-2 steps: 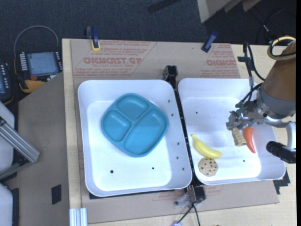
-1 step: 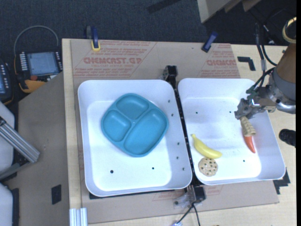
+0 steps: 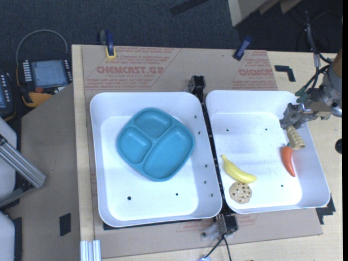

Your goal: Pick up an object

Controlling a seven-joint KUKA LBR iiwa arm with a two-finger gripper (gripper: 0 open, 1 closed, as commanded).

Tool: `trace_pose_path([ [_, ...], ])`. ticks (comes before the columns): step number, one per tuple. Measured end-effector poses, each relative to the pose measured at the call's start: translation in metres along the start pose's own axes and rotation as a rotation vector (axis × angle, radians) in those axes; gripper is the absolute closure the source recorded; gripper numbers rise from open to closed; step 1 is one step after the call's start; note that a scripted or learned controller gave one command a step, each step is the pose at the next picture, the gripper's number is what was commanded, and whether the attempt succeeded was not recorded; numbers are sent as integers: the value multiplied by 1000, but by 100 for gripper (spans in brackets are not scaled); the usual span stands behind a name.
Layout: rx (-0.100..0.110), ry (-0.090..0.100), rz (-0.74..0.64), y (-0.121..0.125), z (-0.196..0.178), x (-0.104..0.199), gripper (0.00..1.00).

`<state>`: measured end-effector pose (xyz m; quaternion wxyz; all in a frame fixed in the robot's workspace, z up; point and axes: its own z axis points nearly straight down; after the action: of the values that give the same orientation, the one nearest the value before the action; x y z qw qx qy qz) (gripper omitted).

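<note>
The right bin holds a yellow banana, a round speckled cookie, an orange carrot and a small beige ridged piece. My gripper hangs over the right bin's far right side, directly above the beige piece and touching or nearly touching its top end. The carrot lies just in front of that piece. Banana and cookie sit toward the bin's near left corner, well apart from the gripper.
The left bin carries a blue divided plate near its middle. A black clamp sits at the far end of the seam between the bins. Cables and the arm crowd the right edge.
</note>
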<state>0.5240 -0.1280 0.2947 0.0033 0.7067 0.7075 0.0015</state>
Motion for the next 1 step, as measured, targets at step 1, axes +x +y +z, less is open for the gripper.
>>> trace_pose_path([
  [1, 11, 4, -3, 9, 21, 46, 100],
])
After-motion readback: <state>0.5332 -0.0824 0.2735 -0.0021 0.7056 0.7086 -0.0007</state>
